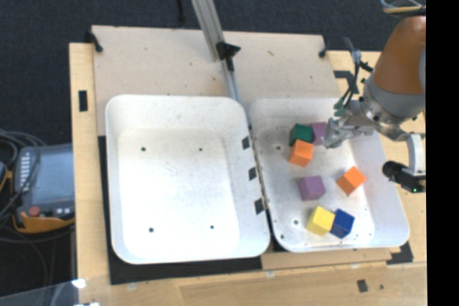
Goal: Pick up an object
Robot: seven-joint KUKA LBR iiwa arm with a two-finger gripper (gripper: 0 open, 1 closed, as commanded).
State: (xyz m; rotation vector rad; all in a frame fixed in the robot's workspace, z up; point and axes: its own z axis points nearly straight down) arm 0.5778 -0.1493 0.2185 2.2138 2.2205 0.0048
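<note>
Bench [82, 154] w/ two white bins. Left bin [179, 175] beside right bin [387, 218], which carries the blocks. Arm [401, 75] in from right, hand [336, 134] low over right bin's top, beside a purple block [320, 130]; grip state: can't tell. Green block [303, 133] touching orange block [302, 153] just below. Purple cube [311, 187] mid-bin, orange cube [351, 180] to its right. Yellow block [321, 220] & blue block [343, 222] touching, near front edge.
</note>
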